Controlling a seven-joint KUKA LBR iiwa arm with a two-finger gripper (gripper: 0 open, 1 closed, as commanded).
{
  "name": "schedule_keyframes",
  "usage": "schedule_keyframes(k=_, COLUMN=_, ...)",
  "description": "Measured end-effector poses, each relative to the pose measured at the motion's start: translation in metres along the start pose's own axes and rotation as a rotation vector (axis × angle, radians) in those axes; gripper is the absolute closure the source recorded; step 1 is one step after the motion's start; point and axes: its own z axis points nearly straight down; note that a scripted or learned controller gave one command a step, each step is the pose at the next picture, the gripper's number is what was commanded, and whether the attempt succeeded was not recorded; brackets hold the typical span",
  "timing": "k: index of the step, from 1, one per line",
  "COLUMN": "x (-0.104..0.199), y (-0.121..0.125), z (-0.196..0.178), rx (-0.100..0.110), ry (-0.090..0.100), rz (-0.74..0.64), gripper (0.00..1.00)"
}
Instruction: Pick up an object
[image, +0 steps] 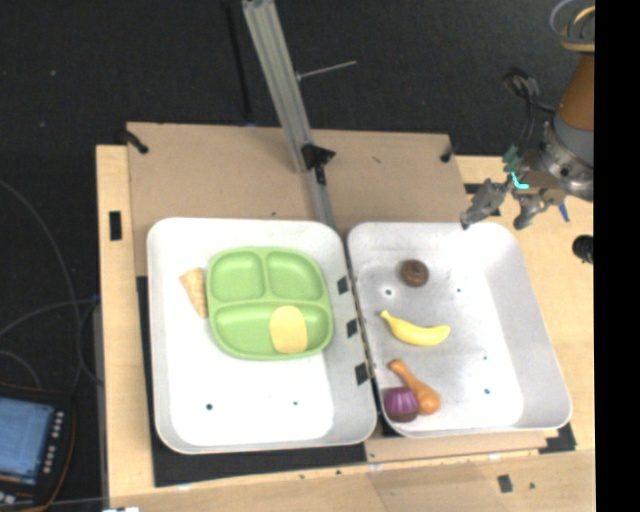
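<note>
Yellow banana (415, 331) lies mid right bin (500, 395), below a brown ball (413, 272). Gripper (507, 205) hovers beyond that bin's far right corner, jaws spread, empty (a descent here likely strikes the rim).

Worktop (120, 300) is tan board on a dark floor. A grey metal post (285, 95) rises slantwise behind the bins. A screen device (30, 440) sits at lower left, cables (60, 270) trailing near it.

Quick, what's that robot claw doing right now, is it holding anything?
Gripper: open, holding nothing, hovering above the right bin's far corner.
</note>
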Motion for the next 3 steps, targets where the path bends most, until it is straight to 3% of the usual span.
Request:
schedule_keyframes(k=1, x=-0.011, y=-0.003, z=0.052, rx=0.004, ry=0.001, rz=0.005, gripper=0.00)
schedule_keyframes(k=3, x=-0.007, y=-0.007, z=0.144, rx=0.003, ry=0.001, rz=0.006, gripper=0.00)
